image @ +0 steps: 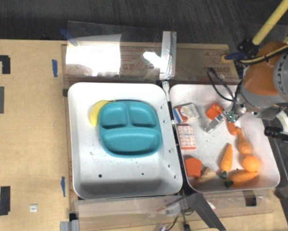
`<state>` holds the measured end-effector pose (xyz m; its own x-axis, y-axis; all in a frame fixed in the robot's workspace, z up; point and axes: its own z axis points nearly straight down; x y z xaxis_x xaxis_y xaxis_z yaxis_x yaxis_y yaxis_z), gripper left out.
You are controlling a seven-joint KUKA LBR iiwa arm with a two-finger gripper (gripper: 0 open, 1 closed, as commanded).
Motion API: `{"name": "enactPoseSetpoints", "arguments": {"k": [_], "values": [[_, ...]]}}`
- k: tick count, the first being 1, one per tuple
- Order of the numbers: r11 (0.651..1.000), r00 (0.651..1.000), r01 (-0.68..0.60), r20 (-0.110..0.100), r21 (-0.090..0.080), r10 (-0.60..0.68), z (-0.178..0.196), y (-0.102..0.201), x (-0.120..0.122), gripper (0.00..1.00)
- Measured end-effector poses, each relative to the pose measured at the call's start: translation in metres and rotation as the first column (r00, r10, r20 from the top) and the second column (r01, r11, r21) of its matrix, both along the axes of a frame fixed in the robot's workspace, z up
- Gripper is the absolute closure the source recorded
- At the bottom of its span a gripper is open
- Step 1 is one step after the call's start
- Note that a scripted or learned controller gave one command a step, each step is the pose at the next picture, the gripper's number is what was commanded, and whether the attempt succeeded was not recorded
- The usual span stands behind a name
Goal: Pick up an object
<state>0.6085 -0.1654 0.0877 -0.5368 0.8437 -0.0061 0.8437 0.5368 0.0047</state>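
My gripper (221, 120) hangs low over the upper middle of the right bin (269, 179), and the grey arm with its orange band (264, 78) comes in from the right. A small orange piece (213, 110) lies just to its upper left. A short carrot-like piece (232, 127) sits right beside it on the lower right. Nothing can be seen held. Further down lie a carrot (226, 158), another carrot (244, 177), an orange ball (251, 163) and an orange cup (193, 166).
A red-and-white carton (187, 112) and a small pink-and-white box (186, 137) lie along the right bin's left side. The left bin (81, 143) holds a teal divided plate (130, 128) with a yellow thing (95, 110) partly under it. Black cables (220, 88) trail near the wrist.
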Motion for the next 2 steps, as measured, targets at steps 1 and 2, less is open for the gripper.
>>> {"name": "enactPoseSetpoints", "arguments": {"k": [1, 2], "values": [[0.996, 0.996, 0.087, 0.000, 0.001, -0.087, 0.001, -0.010, -0.049, 0.00], [0.991, 0.991, 0.130, 0.001, 0.002, -0.130, 0.001, 0.025, -0.117, 0.00]]}}
